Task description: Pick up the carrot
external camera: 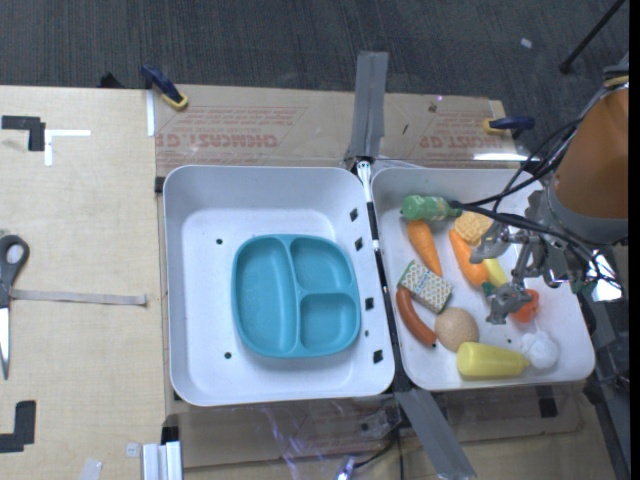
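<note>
The carrot [425, 244], orange with a green leafy top [424, 207], lies in the right bin [560, 373] near its left wall, pointing toward the front. My gripper [493, 278] hovers over the middle of that bin, to the right of the carrot and apart from it. Its two metal fingertips [486, 250] stand spread, and I see nothing held between them. A second slim orange piece [463, 258] lies between the carrot and the gripper.
Around the gripper lie a yellow waffle-like piece [471, 228], a checkered block [428, 286], a red sausage [414, 318], a tan egg shape [456, 328], a yellow piece [490, 361] and a red-orange piece [526, 307]. The left bin [190, 268] holds a teal divided plate [297, 295].
</note>
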Robot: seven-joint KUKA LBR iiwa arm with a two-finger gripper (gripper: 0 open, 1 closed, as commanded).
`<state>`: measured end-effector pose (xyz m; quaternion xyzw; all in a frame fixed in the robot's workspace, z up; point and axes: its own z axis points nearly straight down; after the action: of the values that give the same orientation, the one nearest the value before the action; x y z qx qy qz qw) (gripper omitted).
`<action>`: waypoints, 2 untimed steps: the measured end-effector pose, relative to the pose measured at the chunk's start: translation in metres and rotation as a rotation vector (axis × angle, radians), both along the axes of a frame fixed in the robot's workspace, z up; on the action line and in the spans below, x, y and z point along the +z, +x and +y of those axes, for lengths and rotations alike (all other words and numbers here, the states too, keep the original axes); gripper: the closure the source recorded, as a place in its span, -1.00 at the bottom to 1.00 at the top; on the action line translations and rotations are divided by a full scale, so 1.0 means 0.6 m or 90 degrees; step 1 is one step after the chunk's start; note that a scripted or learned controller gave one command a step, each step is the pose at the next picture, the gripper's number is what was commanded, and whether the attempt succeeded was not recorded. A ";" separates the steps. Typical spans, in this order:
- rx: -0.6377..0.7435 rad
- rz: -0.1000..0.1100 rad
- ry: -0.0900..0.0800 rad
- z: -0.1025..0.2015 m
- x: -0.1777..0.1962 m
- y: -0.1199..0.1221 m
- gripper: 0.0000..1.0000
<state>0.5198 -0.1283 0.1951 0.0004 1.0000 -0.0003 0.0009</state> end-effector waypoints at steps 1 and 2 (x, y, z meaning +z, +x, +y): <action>0.014 -0.001 0.000 -0.002 -0.171 0.090 -1.00; 0.016 -0.004 -0.001 -0.001 -0.153 0.093 1.00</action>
<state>0.5754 -0.1290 0.1032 -0.0120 0.9999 -0.0013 0.0043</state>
